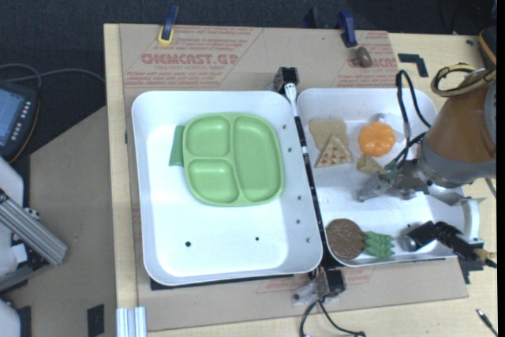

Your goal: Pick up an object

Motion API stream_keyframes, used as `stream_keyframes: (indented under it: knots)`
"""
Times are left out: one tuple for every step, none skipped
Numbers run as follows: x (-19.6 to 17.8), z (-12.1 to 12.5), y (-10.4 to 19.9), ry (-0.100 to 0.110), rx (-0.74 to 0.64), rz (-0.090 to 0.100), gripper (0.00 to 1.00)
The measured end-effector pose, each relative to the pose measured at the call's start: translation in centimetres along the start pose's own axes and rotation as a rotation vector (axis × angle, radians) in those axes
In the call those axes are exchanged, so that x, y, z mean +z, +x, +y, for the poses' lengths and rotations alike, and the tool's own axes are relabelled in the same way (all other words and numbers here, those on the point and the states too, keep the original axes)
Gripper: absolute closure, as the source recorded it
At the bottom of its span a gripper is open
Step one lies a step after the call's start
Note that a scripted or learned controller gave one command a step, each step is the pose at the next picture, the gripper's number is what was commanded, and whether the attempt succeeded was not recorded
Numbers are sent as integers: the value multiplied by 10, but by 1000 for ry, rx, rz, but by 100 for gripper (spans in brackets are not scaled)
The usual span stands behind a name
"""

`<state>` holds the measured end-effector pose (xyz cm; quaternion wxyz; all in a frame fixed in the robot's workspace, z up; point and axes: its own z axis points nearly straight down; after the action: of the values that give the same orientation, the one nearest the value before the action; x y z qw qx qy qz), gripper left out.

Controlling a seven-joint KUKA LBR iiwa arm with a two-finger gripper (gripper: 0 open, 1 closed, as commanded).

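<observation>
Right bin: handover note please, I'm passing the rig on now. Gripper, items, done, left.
Gripper: low in the right bin, just below the orange fruit; nothing seen held.
Right bin also has a pizza slice, a tan bread-like piece, a brown round patty and a green leafy item.
Left bin: green divided plate.
Done: no pick yet.
Left: grasp and lift one object.

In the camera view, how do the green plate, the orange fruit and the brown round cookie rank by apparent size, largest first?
1. green plate, clearly largest.
2. and 3. orange fruit and brown round cookie: they look about alike, so I do not rank them.
</observation>
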<state>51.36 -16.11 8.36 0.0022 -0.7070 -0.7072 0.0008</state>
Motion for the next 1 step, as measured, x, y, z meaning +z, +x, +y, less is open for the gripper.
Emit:
stream_keyframes:
  knots:
    - [-11,0,-1,-4,2,-2,100]
